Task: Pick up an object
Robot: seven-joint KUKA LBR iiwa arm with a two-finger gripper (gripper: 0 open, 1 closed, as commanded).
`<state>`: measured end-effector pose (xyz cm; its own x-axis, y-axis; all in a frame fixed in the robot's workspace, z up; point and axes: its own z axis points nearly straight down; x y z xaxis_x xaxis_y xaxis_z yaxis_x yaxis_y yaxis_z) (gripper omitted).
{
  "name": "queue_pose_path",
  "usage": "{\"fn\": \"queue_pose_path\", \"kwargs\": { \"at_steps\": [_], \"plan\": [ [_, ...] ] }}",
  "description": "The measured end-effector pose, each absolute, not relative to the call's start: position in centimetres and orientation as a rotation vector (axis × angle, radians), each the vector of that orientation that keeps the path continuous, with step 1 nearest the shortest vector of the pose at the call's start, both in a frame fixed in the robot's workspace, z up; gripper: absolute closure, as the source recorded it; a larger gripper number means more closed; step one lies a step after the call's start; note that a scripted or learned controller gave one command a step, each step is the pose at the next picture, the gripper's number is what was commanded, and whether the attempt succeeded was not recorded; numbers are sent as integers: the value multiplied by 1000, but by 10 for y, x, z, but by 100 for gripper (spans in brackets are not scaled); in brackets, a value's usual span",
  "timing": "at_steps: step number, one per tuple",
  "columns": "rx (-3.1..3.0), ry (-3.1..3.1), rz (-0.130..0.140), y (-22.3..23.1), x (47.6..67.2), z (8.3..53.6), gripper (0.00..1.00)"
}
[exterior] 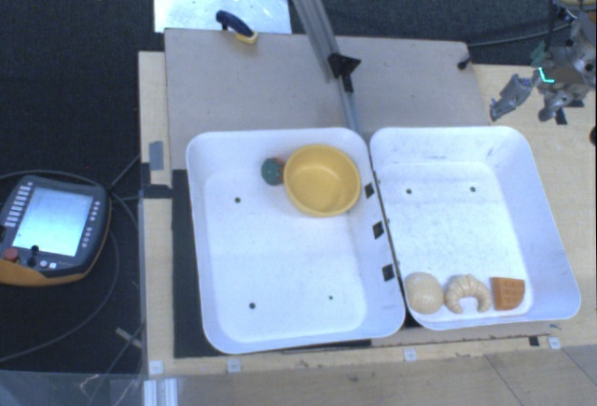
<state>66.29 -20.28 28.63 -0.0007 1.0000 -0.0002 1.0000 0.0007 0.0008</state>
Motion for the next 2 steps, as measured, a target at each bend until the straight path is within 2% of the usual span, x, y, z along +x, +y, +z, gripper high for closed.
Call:
{"fn": "queue_pose_path", "kwargs": {
  "at_steps": [1,2],
  "plan": [
    [2220,2222,1,-203,663,286,0],
    [2222,2224,-3,-197,667,228,0]
  ]
}}
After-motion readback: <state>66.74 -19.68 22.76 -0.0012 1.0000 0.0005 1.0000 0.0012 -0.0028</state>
